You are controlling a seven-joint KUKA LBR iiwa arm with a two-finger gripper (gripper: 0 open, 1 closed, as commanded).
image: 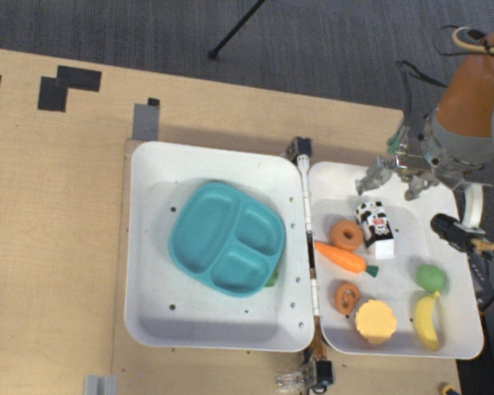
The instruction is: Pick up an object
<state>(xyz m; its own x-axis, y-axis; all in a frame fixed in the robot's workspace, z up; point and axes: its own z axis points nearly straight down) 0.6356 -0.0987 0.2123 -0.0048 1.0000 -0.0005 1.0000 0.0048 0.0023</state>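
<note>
Yellow round block (376, 321), banana (427, 322) in right bin (467, 344); fingers (372, 176) spread wide, empty.

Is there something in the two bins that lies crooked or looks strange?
Yes. The turquoise plastic divided plate in the left white bin lies face down and turned askew to the bin's walls, and something green peeks out under its lower right edge. The toy foods in the right white bin lie loosely scattered, nothing spilled.
</note>
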